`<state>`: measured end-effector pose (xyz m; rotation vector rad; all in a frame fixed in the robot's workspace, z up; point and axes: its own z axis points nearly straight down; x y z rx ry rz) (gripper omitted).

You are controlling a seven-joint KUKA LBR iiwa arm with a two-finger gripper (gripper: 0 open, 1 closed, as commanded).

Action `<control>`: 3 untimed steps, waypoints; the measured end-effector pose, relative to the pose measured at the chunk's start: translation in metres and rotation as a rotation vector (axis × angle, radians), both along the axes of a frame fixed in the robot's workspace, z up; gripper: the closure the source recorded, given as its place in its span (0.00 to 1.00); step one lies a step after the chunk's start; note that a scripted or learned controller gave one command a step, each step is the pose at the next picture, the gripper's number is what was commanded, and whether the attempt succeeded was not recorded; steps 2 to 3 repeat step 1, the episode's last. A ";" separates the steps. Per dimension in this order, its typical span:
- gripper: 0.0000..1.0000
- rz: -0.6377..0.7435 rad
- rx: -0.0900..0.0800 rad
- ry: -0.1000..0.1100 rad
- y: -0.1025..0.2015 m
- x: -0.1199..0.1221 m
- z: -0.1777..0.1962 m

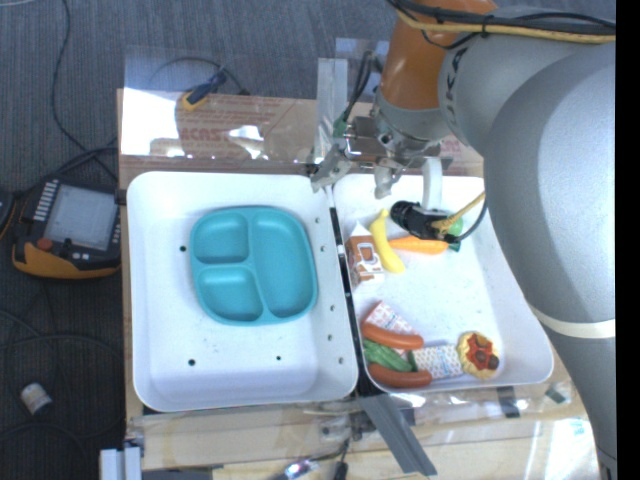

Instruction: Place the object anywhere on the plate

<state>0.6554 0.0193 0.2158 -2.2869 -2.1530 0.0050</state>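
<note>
A blue plate (pixel 250 265) with three compartments lies in the left white bin (pixel 160 308), and nothing rests on it. My gripper (pixel 385 178) hangs over the far end of the right bin (pixel 505 288), just above the top of a yellow banana (pixel 386 244). An orange carrot (pixel 421 247) lies to the right of the banana, touching it. To the banana's left a small brown carton (pixel 363 258) stands against the bin's left wall. Nothing can be seen held in the gripper.
At the near end of the right bin lie two red sausages (pixel 393 337), a green vegetable (pixel 380 356) and a pizza slice (pixel 478 353). Cardboard and clear plastic (pixel 240 128) sit behind the bins. A handheld controller (pixel 65 228) lies on the floor at left.
</note>
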 end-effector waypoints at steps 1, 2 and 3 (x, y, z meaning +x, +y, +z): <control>0.00 -0.001 -0.001 0.000 -0.001 0.000 0.000; 0.00 -0.001 -0.001 0.000 -0.001 0.000 0.000; 0.00 -0.001 -0.001 0.000 -0.001 0.000 0.000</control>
